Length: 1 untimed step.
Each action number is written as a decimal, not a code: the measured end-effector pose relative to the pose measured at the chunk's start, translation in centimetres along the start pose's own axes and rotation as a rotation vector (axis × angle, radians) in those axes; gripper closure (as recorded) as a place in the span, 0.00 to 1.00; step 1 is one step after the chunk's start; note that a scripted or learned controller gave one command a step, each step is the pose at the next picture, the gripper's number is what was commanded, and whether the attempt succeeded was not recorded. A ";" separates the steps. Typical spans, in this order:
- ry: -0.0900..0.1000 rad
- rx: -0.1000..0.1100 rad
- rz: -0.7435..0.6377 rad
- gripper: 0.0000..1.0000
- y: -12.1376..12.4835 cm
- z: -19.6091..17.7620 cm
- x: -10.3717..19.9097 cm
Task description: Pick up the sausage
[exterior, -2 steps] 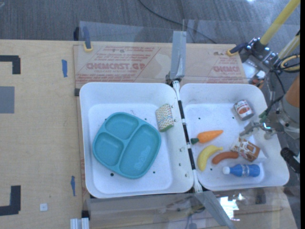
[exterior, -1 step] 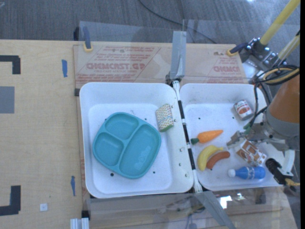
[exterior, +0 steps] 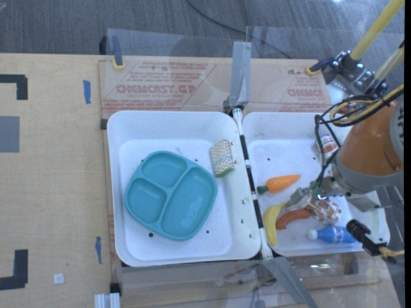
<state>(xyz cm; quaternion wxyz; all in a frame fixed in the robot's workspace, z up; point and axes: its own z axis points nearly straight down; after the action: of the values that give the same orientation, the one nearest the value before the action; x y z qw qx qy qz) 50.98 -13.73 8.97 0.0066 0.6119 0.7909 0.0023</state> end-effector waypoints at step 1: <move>0.000 0.000 -0.015 0.00 -0.5 -0.1 3.8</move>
<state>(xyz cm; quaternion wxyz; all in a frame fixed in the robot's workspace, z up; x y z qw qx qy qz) 49.57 -10.12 8.99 0.0066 0.6058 0.7956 0.0025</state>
